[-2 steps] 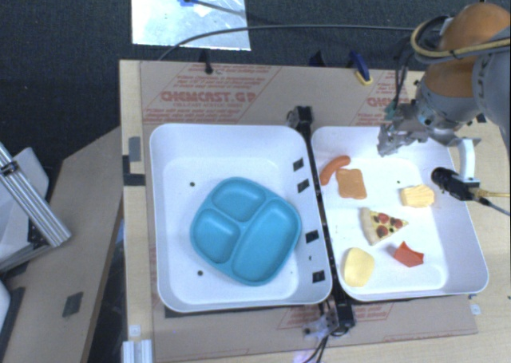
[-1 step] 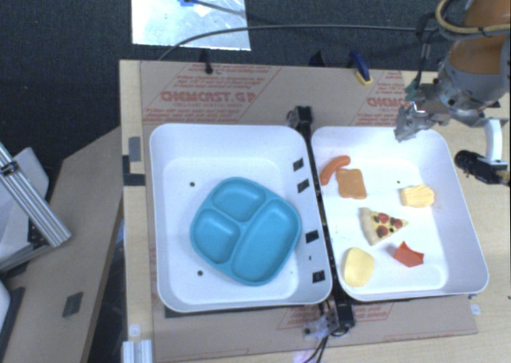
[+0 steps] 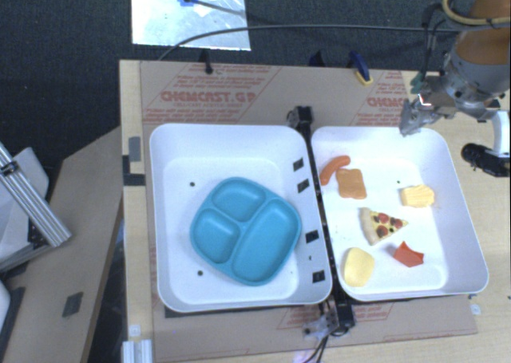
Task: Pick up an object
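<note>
The right bin (image 3: pixel 455 194) holds several toy foods: an orange sausage (image 3: pixel 334 167), a tan toast piece (image 3: pixel 351 184), a pale yellow cheese block (image 3: pixel 417 195), a pizza slice (image 3: pixel 382 224), a red piece (image 3: pixel 409 254) and a yellow lemon-like piece (image 3: pixel 358 266). My gripper (image 3: pixel 415 120) hangs over the far right corner of that bin, above its back rim, apart from every item. The cheese block lies closest to it, below and slightly right.
The left bin (image 3: pixel 172 194) holds a blue divided plate (image 3: pixel 245 230). A black clip strip (image 3: pixel 307 186) runs between the bins. A silver sheet (image 3: pixel 190 2) lies beyond the bench. A metal frame (image 3: pixel 28 202) stands at the left.
</note>
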Motion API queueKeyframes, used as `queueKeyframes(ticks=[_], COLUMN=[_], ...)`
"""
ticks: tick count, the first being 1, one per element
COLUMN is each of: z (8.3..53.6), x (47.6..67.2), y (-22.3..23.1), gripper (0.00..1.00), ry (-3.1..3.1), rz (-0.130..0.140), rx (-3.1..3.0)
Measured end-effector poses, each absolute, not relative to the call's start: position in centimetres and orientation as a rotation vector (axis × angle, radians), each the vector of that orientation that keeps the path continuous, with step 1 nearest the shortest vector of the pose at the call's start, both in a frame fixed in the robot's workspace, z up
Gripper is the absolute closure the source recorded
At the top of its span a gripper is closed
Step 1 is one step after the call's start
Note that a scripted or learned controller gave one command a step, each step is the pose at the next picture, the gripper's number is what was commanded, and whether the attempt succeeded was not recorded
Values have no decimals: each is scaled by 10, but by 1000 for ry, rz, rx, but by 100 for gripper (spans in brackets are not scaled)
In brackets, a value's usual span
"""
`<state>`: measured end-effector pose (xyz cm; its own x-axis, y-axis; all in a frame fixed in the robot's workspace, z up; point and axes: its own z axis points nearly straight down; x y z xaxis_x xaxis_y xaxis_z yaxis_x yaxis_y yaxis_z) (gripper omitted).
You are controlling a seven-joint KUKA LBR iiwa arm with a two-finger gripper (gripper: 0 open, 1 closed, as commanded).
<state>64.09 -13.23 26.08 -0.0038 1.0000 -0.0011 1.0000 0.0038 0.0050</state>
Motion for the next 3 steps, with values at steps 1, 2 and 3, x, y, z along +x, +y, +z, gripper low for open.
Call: queueKeyframes(ticks=[1,2,3], z=[247,245,250], x=[626,619,605], y=[-88,-44,7], gripper=[100,100,100], ry=[2231,2232,2234], rz=[1,2,3], rx=[2213,2212,2211])
